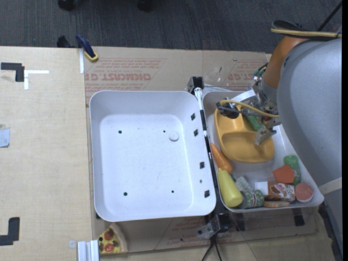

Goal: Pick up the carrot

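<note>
The carrot (221, 157) is a slim orange piece lying against the left wall of the right bin (209, 99), just below the yellow bowl (244, 140). My gripper (262, 128) hangs over the right side of that bowl, up and to the right of the carrot and apart from it. A green piece (252, 120) lies right beside the gripper, and a cable loops over the bowl's top edge. The grey arm covers the bin's right side.
Below the carrot lie a yellow bottle (229, 190), a small can (250, 198), red and green toy foods (284, 174) and a flat packet (280, 191). The left bin (98, 145) holds a small white disc (173, 136). A pizza toy (110, 241) lies outside, at the front.
</note>
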Tool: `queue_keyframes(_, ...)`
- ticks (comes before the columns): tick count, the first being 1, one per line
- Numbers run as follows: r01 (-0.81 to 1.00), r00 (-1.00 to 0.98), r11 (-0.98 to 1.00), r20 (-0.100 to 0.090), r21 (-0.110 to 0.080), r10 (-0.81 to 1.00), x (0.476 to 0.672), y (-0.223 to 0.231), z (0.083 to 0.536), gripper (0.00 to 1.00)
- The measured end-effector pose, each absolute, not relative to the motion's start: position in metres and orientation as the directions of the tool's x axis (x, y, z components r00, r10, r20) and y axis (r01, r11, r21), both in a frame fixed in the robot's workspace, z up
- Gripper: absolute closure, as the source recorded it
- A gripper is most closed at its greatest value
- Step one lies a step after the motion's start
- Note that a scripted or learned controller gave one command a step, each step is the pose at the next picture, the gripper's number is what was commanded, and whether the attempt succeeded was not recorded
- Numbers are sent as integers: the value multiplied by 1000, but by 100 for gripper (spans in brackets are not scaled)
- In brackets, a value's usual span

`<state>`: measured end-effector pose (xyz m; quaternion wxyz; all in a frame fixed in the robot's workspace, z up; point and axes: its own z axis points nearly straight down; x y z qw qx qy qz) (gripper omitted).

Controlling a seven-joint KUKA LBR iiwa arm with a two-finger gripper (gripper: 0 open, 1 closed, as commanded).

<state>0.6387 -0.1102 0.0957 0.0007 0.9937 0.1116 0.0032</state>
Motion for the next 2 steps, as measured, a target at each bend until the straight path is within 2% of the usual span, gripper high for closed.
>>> queue_keyframes(1,201,980,-980,3,4,201,649,-98,96,0)
queue_keyframes(2,430,903,-903,2,3,430,559,-108,95,0)
